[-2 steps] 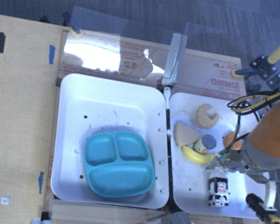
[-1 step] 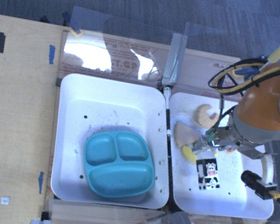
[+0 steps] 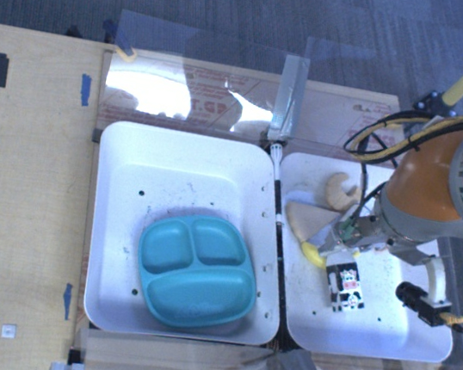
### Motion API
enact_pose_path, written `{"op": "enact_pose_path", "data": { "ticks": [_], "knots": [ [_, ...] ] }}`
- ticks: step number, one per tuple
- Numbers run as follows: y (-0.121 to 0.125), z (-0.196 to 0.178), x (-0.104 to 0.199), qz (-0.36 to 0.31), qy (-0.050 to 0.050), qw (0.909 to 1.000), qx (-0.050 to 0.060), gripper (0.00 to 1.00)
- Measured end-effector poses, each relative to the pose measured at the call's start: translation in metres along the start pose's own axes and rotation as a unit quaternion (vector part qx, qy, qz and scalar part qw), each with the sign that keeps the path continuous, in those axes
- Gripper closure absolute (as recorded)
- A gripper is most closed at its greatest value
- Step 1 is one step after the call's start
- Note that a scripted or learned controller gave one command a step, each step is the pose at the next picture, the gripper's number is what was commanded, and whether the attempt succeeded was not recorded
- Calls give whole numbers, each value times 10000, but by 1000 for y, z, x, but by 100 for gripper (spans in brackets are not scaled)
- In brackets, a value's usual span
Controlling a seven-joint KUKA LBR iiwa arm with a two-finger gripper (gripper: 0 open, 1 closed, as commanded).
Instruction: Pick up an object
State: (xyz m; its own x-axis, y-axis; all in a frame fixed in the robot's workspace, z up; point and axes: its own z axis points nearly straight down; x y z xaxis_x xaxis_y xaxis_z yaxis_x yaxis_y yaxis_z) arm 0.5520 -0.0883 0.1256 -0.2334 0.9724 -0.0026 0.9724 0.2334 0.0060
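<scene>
Gripper sits low in the right bin, just above the black-and-white toy and next to a yellow piece. Can't tell fingers' state. Nothing lifted yet; grasp and raise still to do, prob.

Bright even overhead light, strong white glare on the clear plastic sheet behind the bins, soft faint shadows, slightly grainy, mostly sharp.

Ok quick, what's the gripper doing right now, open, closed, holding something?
Gripper: low in the right bin, by the yellow piece; grip state cannot be told.
</scene>
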Motion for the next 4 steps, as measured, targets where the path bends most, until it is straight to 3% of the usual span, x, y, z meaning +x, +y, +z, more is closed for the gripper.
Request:
{"op": "enact_pose_path", "data": {
  "ticks": [1, 2, 3, 4],
  "knots": [
    [-64, 33, -4, -490, -67, 9987, -146, 100],
    [30, -65, 44, -841, 7, 9964, -45, 100],
    [-47, -111, 7, -1183, 2, 9930, 12, 100],
    [-3, -56, 14, -1274, 32, 9918, 50, 100]
  ]
}}
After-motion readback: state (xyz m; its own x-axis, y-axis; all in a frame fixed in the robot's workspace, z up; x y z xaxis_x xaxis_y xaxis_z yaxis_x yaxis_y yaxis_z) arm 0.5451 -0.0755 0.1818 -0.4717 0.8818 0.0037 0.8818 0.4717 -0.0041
